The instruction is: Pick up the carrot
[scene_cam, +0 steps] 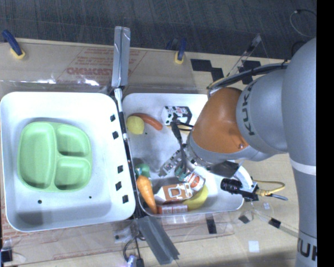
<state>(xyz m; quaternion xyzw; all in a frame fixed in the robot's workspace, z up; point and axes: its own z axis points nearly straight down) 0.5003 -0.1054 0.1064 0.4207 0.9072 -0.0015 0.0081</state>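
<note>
The carrot (146, 192) is orange and lies along the left wall of the right bin (222, 207), near its front corner, with its tip toward the front. My gripper (171, 164) hangs low over the middle of that bin, up and to the right of the carrot and apart from it. The arm's orange band and grey wrist hide most of the gripper from above.
Beside the carrot lie a small orange-and-white box (177, 192) and a banana (199, 199). A green item (140, 168) sits just behind the carrot. A yellow lemon (135, 125) and a red-orange piece (151, 121) lie at the back. The left bin (11, 110) holds a green divided tray (54, 155).
</note>
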